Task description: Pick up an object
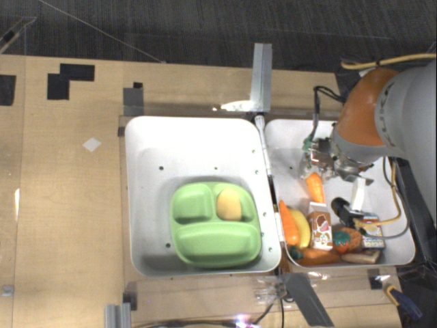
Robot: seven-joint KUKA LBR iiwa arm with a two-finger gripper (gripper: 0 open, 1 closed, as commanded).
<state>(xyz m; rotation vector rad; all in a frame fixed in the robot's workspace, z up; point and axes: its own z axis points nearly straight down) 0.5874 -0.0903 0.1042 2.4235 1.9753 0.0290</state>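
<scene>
Small orange piece (314,186), carrot-like, in the right bin (407,248), near its middle and apart from the heap along the near wall. Directly under the gripper (317,162), touching it or very nearly so. Possibly caught already, possibly only lying on the bin floor beneath the tool; too small and too crowded by cables to settle. Cannot tell either whether the tool stands wide or narrow.

So, judged from this: reach made, lift not yet shown. Left to do: a sure grasp and a clean raise off the floor.

In the heap just nearer the camera: a banana (300,225), a small carton (320,229), more orange and brown toy food pressed together against the wall.

Arm (410,108) in from the right, orange band (358,115) over the bin's far right corner, wrist bent down and leftward toward the bin's centre.

Beside it, the left bin (147,183), bearing a green divided tray (198,244) with a yellow rounded piece (229,203) in its upper right compartment.
</scene>
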